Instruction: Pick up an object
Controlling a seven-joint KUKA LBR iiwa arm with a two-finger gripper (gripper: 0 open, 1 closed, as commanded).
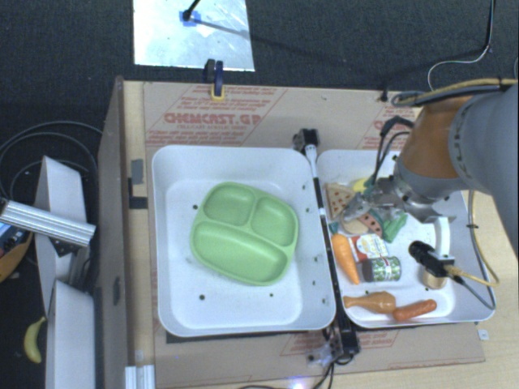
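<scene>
Two shallow bins of smooth white plastic with rounded corners sit side by side on a bench covered in brown printed cardboard. The left bin holds one thing: a pale green plate of matte plastic, a rounded oblong moulded into three compartments and lying flat and slightly askew. The right bin holds a scatter of small toy foods, and any of them could be the thing to pick up. A tan wedge with a dotted, cracker-like face lies at the bin's upper left. A smooth orange carrot lies along the left wall. Just beside it a small can with a green label lies on its side. A glossy brown drumstick and a red-orange pepper lie end to end near the front wall. The gripper is low over the upper left of this bin, just beside the wedge, above a jumble of small coloured pieces that includes a green strip. The wrist and the clutter hide the gripper's tip, so I cannot tell whether it is open or closed, or whether it has hold of anything.
</scene>
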